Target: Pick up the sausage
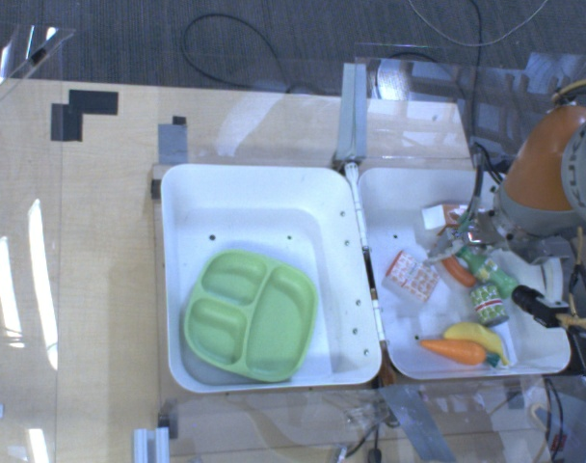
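Pale wood bench (81,258) runs across the scene, with dark carpet beyond its far edge and 2 shallow white bins side by side on it. Largest is the left bin (245,186), which holds a green divided plate (252,313) with 3 compartments, lying toward its near left corner. Next, the right bin (409,360) carries the small clutter. From the right, the grey arm with its orange band (544,167) reaches over that bin, and the claw (459,239) hangs low above the middle of it; whether its fingers are apart or together cannot be told.

Just beneath the claw lies the sausage (457,271), a short reddish-orange piece, slanted, with a green bottle (491,273) touching its right side. Left of it sits a red-and-white checked packet (412,275). Nearer lie a yellow banana (478,337) and, just beside it, an orange carrot (454,351). A small round can (489,306) stands between bottle and banana.
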Action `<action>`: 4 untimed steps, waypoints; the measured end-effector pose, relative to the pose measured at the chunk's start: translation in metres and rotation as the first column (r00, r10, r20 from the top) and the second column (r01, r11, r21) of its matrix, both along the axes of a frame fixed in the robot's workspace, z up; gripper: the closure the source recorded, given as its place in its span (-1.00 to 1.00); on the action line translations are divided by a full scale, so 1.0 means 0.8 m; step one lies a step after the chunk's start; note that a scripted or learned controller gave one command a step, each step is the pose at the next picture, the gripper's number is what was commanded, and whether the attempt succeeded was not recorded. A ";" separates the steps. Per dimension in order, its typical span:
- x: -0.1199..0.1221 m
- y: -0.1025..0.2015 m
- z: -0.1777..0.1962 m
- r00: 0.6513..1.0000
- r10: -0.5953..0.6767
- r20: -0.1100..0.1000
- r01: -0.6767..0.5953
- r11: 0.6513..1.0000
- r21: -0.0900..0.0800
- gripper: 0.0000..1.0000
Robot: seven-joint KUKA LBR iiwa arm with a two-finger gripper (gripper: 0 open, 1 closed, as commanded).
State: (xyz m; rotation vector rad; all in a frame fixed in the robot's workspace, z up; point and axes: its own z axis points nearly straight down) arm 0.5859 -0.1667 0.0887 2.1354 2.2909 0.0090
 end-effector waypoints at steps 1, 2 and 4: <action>0.004 0.002 0.017 1.000 0.002 0.009 -0.002 1.000 0.001 1.00; 0.007 0.057 0.060 0.979 -0.204 -0.005 0.204 0.979 0.003 1.00; 0.073 0.048 -0.002 0.901 0.433 -0.004 -0.433 0.901 -0.002 1.00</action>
